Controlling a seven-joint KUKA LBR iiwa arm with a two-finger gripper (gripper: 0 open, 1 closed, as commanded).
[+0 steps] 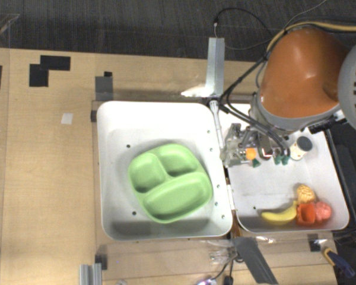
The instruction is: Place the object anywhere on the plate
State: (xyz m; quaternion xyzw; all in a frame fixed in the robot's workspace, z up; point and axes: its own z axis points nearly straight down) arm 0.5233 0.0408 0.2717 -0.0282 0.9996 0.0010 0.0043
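Claw [234, 149] over right bin [285, 189], plate [170, 181] left

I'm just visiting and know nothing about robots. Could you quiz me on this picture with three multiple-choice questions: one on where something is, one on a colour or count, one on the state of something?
1. Where does the banana lie?
A. on the plate
B. in the right bin
C. on the floor

2. What colour is the plate?
A. green
B. blue
C. white

3. What lies on the plate?
A. the banana
B. a red fruit
C. nothing

Answers:
1 B, it lies near the right bin's front edge.
2 A, it is light green against the white left bin.
3 C, all three compartments are bare.
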